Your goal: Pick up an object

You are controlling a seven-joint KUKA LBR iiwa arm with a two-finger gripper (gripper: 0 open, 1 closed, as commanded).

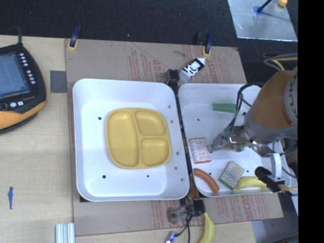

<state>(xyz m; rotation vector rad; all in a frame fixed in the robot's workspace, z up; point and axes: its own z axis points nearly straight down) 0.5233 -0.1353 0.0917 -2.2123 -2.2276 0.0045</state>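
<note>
Nearest the lens, left of the right bin [202, 92], the left bin [86, 135] holds a yellow divided plate [137, 137]. Nothing is lifted yet. Inside the right bin lie a pink card [199, 150], a sausage [206, 180], a patterned sponge [232, 174], a banana [250, 184] and a green block [223, 107]. The gripper [223, 142] hangs low beside the card; whether its jaws are released or clenched cannot be told.

Even, bright overhead light; soft, slightly grainy picture.

The left bin [83, 135] glares near-white around the yellow divided plate [137, 137], its rim washed out. Only faint shadows lie beneath that plate. Beyond the bin, the dark floor [126, 6] loses detail. To the bin's right, the arm [276, 108] looks blurred, and small print on the cardboard [147, 59] smears.
</note>
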